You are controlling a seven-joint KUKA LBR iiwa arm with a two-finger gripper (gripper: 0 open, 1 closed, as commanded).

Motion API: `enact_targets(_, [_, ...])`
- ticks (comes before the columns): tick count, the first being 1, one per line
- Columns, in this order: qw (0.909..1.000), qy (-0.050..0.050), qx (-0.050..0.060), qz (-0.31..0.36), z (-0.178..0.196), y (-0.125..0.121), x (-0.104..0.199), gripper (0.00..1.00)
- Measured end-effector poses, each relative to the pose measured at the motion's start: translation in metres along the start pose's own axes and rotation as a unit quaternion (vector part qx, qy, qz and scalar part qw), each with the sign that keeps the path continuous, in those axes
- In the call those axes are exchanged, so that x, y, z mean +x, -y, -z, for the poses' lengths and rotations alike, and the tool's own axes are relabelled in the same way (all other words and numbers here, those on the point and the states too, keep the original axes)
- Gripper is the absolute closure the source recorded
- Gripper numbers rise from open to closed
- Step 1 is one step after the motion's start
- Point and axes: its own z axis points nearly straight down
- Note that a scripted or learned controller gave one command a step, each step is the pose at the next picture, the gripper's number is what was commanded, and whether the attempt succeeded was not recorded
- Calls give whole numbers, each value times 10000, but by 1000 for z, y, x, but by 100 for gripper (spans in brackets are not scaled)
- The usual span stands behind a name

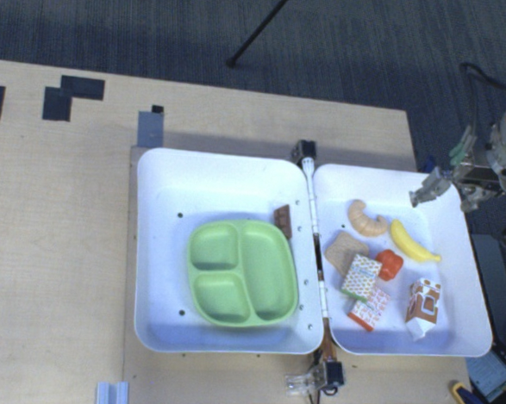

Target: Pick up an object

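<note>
Tool (pixel 451 186): over right white bin's (pixel 480 290) far edge; whether wide or narrow, cannot tell.
Yellow plastic banana (pixel 413 243): near, below tool.
Labels: none legible.

No text, brand or number can be read anywhere. The small white carton with orange-brown markings (pixel 424 304) in the right white bin (pixel 478 320) bears a printed pattern too blurred to make out as letters. The little box with a green, white and red checked print (pixel 361 276) and the small red-and-white packet (pixel 369 310) just below it also carry print, but nothing legible at this size
</note>
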Motion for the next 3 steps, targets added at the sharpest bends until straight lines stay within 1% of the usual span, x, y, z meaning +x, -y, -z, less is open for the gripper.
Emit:
enact_targets(1, [10000, -1, 19, -20, -129, 54, -46, 0])
enact_targets(2, [10000, 6, -50, -5, -193, 82, 61, 0])
enact_targets(3, [10000, 10, -72, -5, -181, 80, 61, 100])
